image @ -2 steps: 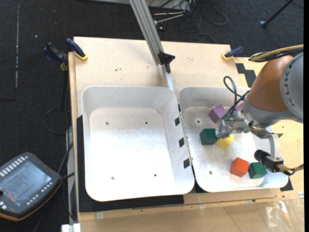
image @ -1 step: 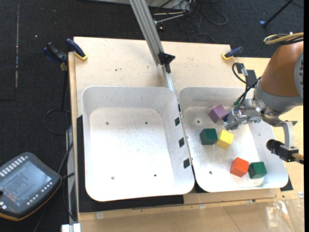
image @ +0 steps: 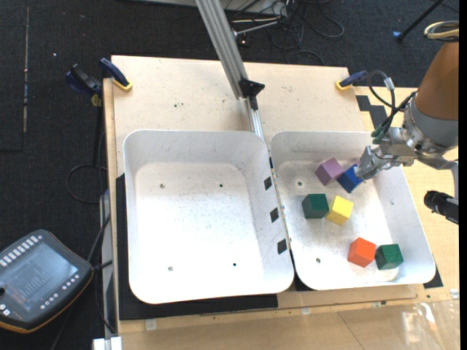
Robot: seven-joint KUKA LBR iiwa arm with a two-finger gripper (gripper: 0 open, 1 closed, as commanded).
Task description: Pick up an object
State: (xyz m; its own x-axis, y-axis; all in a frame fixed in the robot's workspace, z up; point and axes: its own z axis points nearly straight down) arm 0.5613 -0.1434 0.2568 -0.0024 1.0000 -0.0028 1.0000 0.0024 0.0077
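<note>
Several small cubes lie in the right bin [image: 408,203]. A purple cube [image: 329,170] and a blue cube [image: 349,180] sit at the back, touching. A dark green cube [image: 315,205] and a yellow cube [image: 340,210] rest side by side in the middle. An orange cube [image: 361,252] and a green cube [image: 389,256] sit near the front edge. My gripper [image: 367,164] hangs low at the blue cube's upper right corner, partly covering it. Whether it touches the cube I cannot tell.
The left bin [image: 146,195] stands next to the right one, with a low wall between them. A slanted metal pole [image: 222,39] rises from behind the bins. A teach pendant [image: 36,275] lies at the lower left, off the bench.
</note>
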